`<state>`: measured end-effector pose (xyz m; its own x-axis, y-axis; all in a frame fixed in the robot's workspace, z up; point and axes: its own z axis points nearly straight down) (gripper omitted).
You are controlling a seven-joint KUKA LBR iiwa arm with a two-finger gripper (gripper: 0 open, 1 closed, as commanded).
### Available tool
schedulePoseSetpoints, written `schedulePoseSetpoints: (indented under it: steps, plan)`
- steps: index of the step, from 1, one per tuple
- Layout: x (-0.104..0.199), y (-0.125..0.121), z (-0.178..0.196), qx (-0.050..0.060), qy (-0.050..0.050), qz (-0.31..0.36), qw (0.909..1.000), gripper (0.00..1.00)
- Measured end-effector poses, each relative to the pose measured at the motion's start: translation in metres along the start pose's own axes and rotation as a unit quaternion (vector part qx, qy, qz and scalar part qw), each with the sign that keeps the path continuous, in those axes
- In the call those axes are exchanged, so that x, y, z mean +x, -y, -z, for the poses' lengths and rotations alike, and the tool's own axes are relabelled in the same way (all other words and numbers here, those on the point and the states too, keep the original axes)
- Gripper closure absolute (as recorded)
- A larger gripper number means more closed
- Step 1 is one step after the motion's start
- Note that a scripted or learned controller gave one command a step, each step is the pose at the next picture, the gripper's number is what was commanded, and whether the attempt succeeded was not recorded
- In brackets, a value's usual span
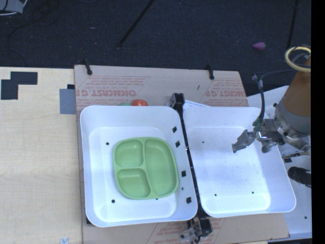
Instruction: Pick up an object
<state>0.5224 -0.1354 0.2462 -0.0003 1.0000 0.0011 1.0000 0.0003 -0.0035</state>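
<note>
Both white bins (96, 131) are seen from above; a green divided plate (145, 167) lies flat in the middle of the left one. It is judged light, stiff and slippery, best taken at a raised rim or divider ridge. The gripper (242, 144) hangs over the right bin (284, 197), well apart from the plate across the central divider; whether it is apart or together cannot be told.

Cardboard sheet (152, 85) bears red upside-down print, not legible
</note>
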Motion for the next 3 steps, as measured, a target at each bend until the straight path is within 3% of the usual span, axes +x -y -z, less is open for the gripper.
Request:
schedulePoseSetpoints:
  steps: [3]
  plan:
    - [0.005, -0.003, -0.152, 0.003, -0.001, 0.0, 1.0, 0.0]
